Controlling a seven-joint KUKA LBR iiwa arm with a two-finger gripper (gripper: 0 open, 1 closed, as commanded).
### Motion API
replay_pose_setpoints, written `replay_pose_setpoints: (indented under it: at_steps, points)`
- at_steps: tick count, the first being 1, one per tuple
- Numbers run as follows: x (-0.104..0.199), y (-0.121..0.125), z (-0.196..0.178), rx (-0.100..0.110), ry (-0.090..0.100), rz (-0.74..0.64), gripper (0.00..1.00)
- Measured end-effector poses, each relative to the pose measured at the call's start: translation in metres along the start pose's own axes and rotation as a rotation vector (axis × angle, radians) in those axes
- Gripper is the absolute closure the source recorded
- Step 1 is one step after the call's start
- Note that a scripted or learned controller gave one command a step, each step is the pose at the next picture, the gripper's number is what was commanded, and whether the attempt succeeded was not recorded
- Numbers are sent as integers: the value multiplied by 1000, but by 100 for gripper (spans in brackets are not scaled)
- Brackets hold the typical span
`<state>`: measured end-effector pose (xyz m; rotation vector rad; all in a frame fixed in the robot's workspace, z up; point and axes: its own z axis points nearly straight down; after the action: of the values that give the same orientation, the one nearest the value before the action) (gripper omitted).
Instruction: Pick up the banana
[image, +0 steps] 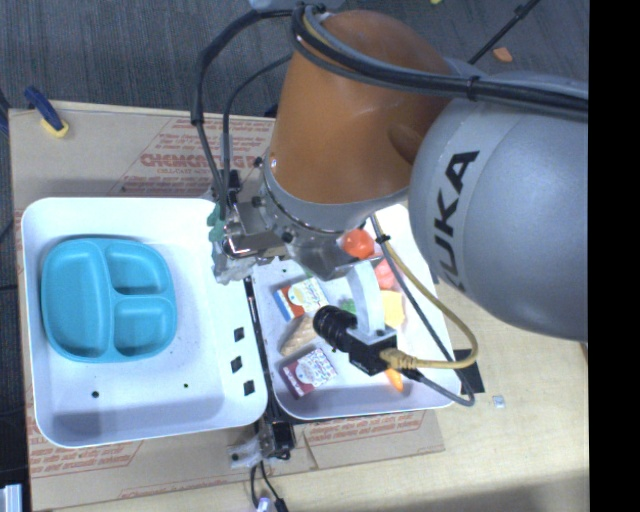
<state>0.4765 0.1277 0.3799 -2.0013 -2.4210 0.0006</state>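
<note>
Tool (232, 240) hangs over bins' shared edge (255, 330).

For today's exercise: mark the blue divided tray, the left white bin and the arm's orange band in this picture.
blue divided tray (108, 297): camera view, centre ridge between compartments.
left white bin (200, 385): camera view, bare floor right of the tray.
orange band (340, 110): camera view, middle of its curved surface.

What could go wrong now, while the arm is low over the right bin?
1. The arm covers much of the right bin, so the banana cannot be made out; the pincer may close on a snack packet instead.
2. The yellow cable hangs near the bin's contents and might snag.
</note>
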Motion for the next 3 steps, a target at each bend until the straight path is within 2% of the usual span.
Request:
replay_pose_setpoints:
  at_steps: [1,2,3]
  points:
    - [-75,5,-27,-2,-1,-361,100]
    - [-28,-6,74,3,0,-435,100]
    - [-94,71,-47,-2,-2,-351,100]
